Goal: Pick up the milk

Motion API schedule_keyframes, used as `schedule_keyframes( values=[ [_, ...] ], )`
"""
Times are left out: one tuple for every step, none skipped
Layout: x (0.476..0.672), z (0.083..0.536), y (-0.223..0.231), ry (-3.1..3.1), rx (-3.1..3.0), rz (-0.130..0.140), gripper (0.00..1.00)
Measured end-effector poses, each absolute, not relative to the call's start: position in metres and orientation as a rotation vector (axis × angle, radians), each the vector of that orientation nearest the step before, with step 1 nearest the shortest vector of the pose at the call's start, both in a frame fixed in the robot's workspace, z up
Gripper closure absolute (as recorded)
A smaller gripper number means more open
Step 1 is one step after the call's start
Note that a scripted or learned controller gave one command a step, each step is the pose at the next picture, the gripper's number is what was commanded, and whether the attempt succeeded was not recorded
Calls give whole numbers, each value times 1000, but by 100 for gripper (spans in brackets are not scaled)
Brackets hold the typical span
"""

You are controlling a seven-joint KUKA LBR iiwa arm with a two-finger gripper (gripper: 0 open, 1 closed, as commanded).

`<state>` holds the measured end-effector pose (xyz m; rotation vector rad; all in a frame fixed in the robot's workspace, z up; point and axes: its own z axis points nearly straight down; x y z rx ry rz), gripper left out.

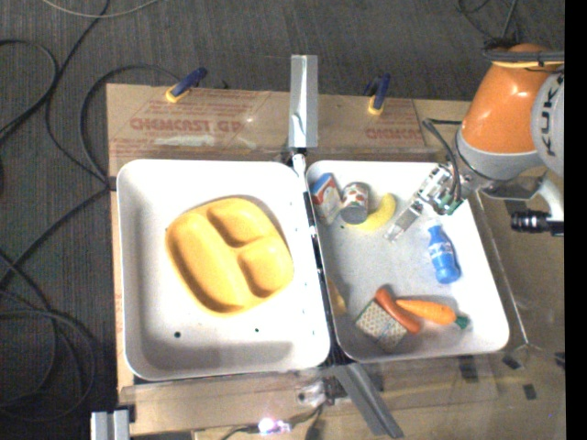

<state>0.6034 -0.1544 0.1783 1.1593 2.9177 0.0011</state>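
The milk (323, 194) is a small white carton with red and blue print. It stands in the far left corner of the right bin (486, 333), against the wall shared with the left bin. My gripper (405, 218) hangs over the far middle of the right bin, just right of a banana (382, 213). It is well to the right of the milk and apart from it. A silver can (356, 201) lies between the milk and the banana.
A blue bottle (443, 254) lies right of the gripper. A carrot (424, 312) and a patterned box (381, 324) sit near the front of the right bin. The left bin (147, 337) holds a yellow divided plate (231, 253). Clamps hold the board behind the bins.
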Motion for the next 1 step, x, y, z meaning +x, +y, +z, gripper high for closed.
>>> schedule_keyframes(
  values=[
    [542, 89, -118, 2943, 1073, 2, 0]
  ],
)
